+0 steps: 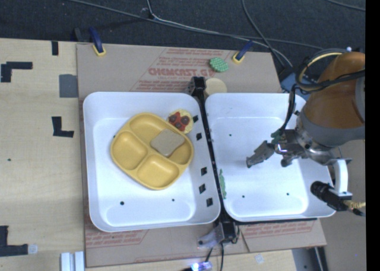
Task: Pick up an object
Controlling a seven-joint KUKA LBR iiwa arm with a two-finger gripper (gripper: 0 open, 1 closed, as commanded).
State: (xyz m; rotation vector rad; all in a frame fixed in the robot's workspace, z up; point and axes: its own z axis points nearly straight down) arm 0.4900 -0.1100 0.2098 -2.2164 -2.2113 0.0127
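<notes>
Yellow divided plate (pixel 148 152), the biggest candidate for picking, lying in the left bin (pixel 98 204), set at a slant, nearer that bin's far side than its near side. Four compartments visible in it. Resting across its middle ridge, a flat tan square piece (pixel 167 143), perhaps a sponge or a slice of bread. Just past the plate's far right corner, touching or nearly touching the rim, a small toy with red and dark blobs on a pale yellow base (pixel 180 120), close to the wall shared with the right bin (pixel 237 207).

Beneath both bins, a brown cardboard sheet (pixel 119 68) on the wooden surface (pixel 29 145). Over the right bin, reaching in from the right, the grey arm with its orange band (pixel 332 95). Claw (pixel 261 157) low above the right bin's bare floor, pointing left, well apart from the plate; fingers' spread impossible to tell from this angle, nothing seen between them.

Beyond the bins on the cardboard, a small green dotted object (pixel 218 64). Smaller yet, two yellow-and-blue clamps (pixel 97 44) at the cardboard's far edge.
</notes>
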